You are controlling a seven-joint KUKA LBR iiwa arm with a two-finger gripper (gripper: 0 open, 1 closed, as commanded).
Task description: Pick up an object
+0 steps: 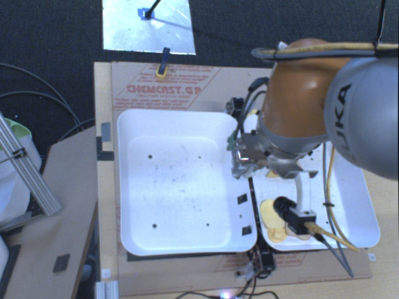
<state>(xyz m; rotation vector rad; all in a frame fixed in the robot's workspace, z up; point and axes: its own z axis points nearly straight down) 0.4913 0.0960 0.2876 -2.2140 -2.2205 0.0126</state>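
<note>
At the near edge of the worktop (pixel 75 167), in the near left corner of the right-hand shallow white plastic bin (pixel 369 230), a pale yellow rounded object (pixel 269 213) is seen lying on the bin floor, close to the wall shared with the neighbouring bin. It is the one loose thing that can be made out there, and it is judged the likely target. Much of that bin's floor is covered by the arm, so anything else in it cannot be told.

The step in hand is judged to be the approach: nothing is seen held and the object rests on the floor. The claw (pixel 244 161) is placed over the divide between the two bins, a little beyond the yellow object and apart from it. Whether the claw is open or closed cannot be told, since it is viewed from above and masked by the wrist. For the next move, the claw would need to be brought nearer and slightly to the right, centred over the object, then lowered; the adjacent bin wall leaves little room on that side.

The left-hand shallow white plastic bin (pixel 174 179) is seen with a speckled floor. The grey arm with its orange band (pixel 312 98) is reached in from the right, the wrist pointed steeply downward.
</note>
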